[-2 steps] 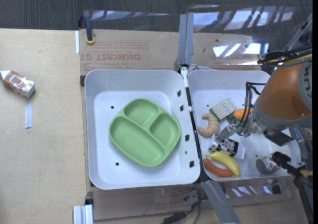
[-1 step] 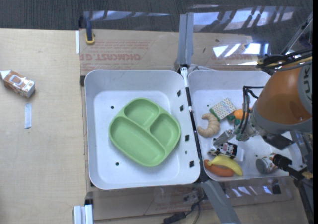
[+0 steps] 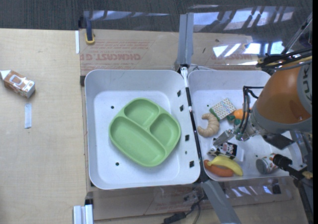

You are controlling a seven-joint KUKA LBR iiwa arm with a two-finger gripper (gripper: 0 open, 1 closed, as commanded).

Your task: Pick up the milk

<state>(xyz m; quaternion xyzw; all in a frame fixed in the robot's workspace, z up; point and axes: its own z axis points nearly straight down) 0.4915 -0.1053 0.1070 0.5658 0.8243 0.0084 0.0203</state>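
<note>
Now the arm (image 3: pixel 285 96) reaches in from the right, and its gripper (image 3: pixel 238 136) is low inside the right bin (image 3: pixel 198 81), among the toy food. Whether the gripper is open or closed I cannot tell, because the wrist covers it. Just below the gripper lies a small white carton (image 3: pixel 229 148) with dark print, which seems to be the milk, though it is too small to be sure. Beside it on the left is a croissant (image 3: pixel 208 124), below it a banana (image 3: pixel 226 163) lies touching a carrot (image 3: pixel 218 171), and above is a patterned box (image 3: pixel 222 109). The left bin (image 3: pixel 94 118) holds a green divided plate (image 3: pixel 144 132). Far left on the bench (image 3: pixel 39 168) lies a small brown and white box (image 3: pixel 19 84).
</note>
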